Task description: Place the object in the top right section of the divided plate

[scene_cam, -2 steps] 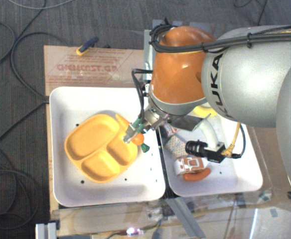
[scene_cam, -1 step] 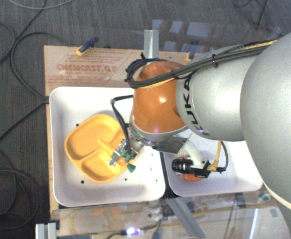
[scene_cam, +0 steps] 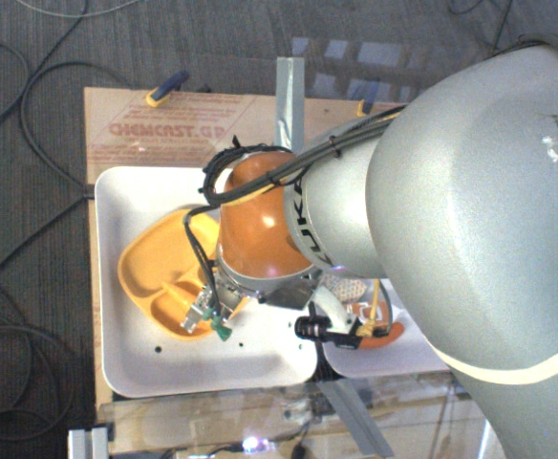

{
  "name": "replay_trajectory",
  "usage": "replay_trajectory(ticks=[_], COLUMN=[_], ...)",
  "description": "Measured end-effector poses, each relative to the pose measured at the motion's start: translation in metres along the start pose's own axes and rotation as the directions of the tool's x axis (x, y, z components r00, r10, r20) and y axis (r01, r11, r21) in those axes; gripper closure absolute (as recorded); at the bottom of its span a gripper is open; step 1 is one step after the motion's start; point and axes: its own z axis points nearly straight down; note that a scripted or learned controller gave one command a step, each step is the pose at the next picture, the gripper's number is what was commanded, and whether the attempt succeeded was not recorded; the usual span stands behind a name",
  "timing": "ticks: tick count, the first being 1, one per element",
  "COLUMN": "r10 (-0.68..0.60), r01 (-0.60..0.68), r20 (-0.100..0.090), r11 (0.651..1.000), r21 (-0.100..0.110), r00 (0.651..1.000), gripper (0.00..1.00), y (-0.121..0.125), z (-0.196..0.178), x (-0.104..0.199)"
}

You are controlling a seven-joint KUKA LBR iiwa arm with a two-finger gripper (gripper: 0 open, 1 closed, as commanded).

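the claw (scene_cam: 205,316) hung at the divided plate (scene_cam: 150,261); its grip state was unclear; it should centre over the section before releasing.

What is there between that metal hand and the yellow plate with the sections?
Nothing visible. The hand sits at the lower edge of the yellow divided plate in the left bin, with a small green piece at its tip.

Grey arm (scene_cam: 451,218) reaches in from right, orange wrist band (scene_cam: 260,223) pointing down-left. Gripper (scene_cam: 207,318) low, w/ jaws prob. shut on small green bit; view poor.
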Motion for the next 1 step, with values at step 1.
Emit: replay_trajectory(ticks=[1], r10=[-0.074], r01=[0.074], r20=[-0.007], r11=[0.997], r21=[0.014], r00=[0.997], gripper=[1.0], y=[0.0057], z=[-0.0556], x=[-0.048])
